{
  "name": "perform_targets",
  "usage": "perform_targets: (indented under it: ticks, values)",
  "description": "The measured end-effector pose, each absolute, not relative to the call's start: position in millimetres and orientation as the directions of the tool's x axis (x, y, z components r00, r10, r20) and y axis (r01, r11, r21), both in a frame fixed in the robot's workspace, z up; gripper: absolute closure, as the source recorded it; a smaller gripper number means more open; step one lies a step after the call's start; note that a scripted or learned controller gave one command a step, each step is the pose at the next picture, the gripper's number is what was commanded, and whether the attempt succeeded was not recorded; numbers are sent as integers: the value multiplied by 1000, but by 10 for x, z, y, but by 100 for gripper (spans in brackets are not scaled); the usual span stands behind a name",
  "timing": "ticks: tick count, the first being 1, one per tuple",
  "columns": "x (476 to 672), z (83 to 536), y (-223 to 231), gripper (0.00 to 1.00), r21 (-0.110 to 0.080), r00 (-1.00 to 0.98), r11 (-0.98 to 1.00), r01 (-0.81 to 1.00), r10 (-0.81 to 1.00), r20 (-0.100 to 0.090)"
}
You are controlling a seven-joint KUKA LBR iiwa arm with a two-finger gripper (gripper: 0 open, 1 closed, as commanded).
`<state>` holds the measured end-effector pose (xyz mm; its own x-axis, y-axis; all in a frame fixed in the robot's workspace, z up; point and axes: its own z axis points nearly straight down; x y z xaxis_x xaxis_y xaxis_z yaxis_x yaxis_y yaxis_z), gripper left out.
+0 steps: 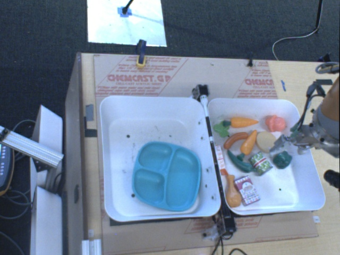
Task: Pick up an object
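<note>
— Red carton (247,189) lay at the lower right, in the right bin (308,195)?
— Yes. Hand (280,149) hovered beside a dark green toy (282,160); whether its grip was apart, I couldn't tell.

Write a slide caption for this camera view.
Robot gripper hovers over toy food in the right bin; a blue tray fills the left.

arm (330,118) cut off at right edge; end effector (281,149) blurred
</note>
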<state>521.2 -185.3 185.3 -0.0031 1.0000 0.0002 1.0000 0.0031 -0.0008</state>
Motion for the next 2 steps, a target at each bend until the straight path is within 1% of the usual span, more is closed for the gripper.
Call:
perform_targets:
  ticks: [1, 2]
  values:
    - [5416, 832, -1355, 0, 0, -3, 3, 1000, 1000, 0]
    - [5111, 856, -983, 0, 15, 7, -7, 1000, 1000, -18]
